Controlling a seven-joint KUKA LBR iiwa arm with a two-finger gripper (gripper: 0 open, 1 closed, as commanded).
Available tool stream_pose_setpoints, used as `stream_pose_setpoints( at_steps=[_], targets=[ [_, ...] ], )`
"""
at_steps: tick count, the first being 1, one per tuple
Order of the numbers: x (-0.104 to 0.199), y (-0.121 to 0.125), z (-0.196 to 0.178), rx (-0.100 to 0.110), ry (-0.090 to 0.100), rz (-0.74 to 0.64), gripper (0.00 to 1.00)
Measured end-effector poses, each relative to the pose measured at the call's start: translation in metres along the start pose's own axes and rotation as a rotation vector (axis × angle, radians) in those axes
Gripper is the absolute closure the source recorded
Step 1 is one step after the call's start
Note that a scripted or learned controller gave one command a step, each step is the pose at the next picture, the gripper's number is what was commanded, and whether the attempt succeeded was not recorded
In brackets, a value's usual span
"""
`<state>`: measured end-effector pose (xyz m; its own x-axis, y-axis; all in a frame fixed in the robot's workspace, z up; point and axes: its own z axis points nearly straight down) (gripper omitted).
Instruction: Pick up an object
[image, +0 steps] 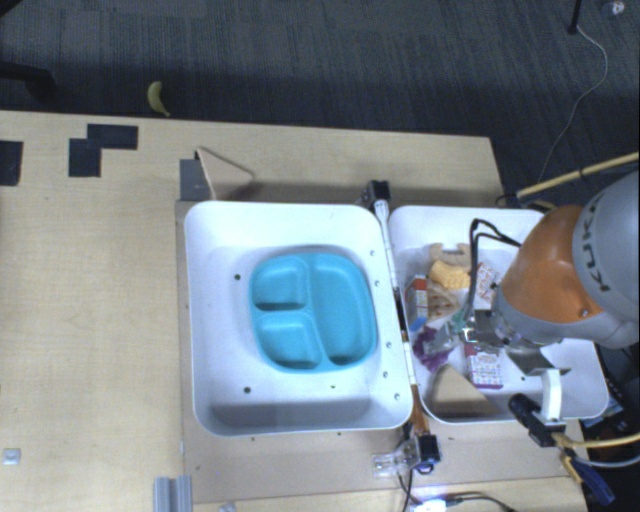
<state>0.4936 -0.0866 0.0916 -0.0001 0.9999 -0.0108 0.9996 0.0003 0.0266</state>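
Clutter filled the right bin (590, 395): nearest the front wall lay a flat printed packet (486, 370), then a purple wrapper (432, 345), then a yellow crinkled bag (449, 275) farthest back. All looked light, soft and slippery, likeliest to hold if pinched across an edge. The gripper (470, 335) hung over the purple wrapper; whether it pinched anything could not be told.

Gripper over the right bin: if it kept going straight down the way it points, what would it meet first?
Most likely the loose pile of small packets in the right bin. The gripper sits above the pile's near edge, by a purple wrapper. Depth is unclear from this slanted view.
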Motion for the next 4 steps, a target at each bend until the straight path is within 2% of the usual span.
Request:
stream_pose_setpoints(
  at_steps=[1,2,3,4],
  targets=[
    [0.000,0.003,-0.013,-0.008,0.001,-0.001,1.00],
    [0.077,0.046,-0.093,0.023,0.013,-0.005,1.00],
    [0.076,0.046,-0.093,0.024,0.012,-0.006,0.00],
    [-0.011,0.025,-0.037,0.026,0.010,-0.003,0.00]
  ],
)
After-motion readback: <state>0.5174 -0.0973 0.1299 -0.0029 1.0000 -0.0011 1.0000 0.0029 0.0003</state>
